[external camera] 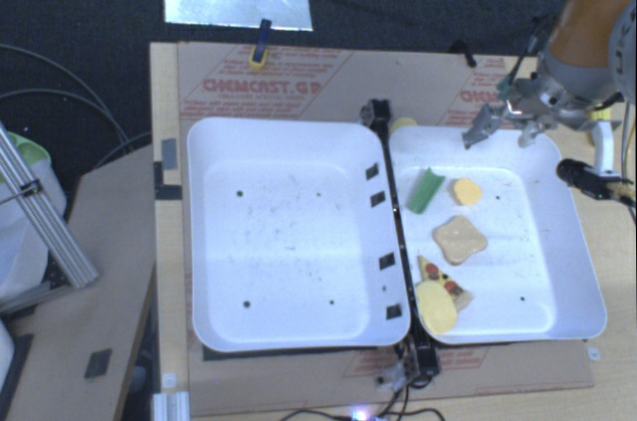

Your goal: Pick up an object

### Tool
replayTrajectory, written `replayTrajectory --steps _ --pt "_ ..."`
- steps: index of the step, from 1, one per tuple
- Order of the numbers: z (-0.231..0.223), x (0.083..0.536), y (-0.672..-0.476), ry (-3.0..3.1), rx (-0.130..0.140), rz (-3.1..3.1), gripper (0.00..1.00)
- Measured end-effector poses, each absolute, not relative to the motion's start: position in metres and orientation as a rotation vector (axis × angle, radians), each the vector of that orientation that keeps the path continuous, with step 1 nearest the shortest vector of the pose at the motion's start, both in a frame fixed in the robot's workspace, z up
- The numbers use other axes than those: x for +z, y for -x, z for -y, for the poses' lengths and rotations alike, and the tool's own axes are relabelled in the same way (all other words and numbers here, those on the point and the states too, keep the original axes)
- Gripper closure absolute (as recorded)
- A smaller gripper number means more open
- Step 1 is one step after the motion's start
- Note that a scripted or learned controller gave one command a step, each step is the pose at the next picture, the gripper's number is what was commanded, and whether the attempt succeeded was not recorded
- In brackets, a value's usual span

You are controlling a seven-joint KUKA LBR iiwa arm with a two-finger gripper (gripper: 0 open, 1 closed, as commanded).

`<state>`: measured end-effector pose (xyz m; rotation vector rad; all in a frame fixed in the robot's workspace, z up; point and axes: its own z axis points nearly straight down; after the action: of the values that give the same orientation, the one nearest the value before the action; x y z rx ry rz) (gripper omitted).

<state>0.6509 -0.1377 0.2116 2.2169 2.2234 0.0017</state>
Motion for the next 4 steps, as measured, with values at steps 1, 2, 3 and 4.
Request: replayTrajectory --steps 1,2,3,4 --pt "0.212 0.134 -0.553 -2.236 -0.013 -2.217 0.00" --pt "0.135 0.169 -0.663 -2.199 0.016 -2.230 0.00" --pt "0.153 0.125 -0.559 -2.232 -0.009 -2.223 0.00" --pt "0.118 0.083 -0.488 -2.226 -0.002 -2.225 0.00"
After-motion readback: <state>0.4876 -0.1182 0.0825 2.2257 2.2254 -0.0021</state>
